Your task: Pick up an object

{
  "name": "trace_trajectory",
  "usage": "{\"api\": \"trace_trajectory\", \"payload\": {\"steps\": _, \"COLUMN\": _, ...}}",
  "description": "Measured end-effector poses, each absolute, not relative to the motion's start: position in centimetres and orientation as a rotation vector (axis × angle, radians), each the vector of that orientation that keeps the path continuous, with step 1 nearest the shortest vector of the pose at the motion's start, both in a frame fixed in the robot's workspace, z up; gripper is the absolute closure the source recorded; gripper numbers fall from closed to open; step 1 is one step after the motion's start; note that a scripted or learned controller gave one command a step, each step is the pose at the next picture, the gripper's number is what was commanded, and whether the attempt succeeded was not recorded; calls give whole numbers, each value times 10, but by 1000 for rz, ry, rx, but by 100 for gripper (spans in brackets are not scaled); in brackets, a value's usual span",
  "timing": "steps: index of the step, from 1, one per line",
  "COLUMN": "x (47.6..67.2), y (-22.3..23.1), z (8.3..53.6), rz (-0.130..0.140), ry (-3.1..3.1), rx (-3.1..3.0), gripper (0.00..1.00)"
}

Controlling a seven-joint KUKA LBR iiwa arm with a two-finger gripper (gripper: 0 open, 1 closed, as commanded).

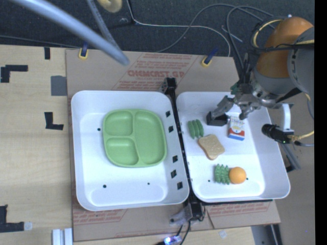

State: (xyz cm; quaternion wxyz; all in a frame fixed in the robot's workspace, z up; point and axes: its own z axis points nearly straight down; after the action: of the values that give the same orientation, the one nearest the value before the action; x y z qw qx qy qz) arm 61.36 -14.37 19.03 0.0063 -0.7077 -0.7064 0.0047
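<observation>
My gripper (228, 117) hovers over the upper part of the right bin (265, 185), its two fingers spread apart and open, with nothing between them. The left fingertip (215, 119) is dark and points down-left. A small white, red and blue carton (236, 130) lies just below the right finger, beside it rather than between the fingers. Left of the carton rests a green ridged pickle (195, 128). Below that sits a tan slice of bread (211, 146). Near the bin's front are a green ribbed piece (222, 173) and an orange ball (237, 175), touching each other.
The left bin (87, 177) holds a green divided plate (135, 138). A black divider (176, 137) with clips runs between the bins. Cables (204, 22) trail across the dark bench at the back. A black fitting (273, 132) sticks out by the right bin's edge.
</observation>
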Motion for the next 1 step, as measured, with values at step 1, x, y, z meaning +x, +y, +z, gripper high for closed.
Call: {"api": "trace_trajectory", "payload": {"steps": 1, "x": 617, "y": -143, "z": 198, "rz": 2, "ry": -2222, "rx": -2219, "gripper": 0}}
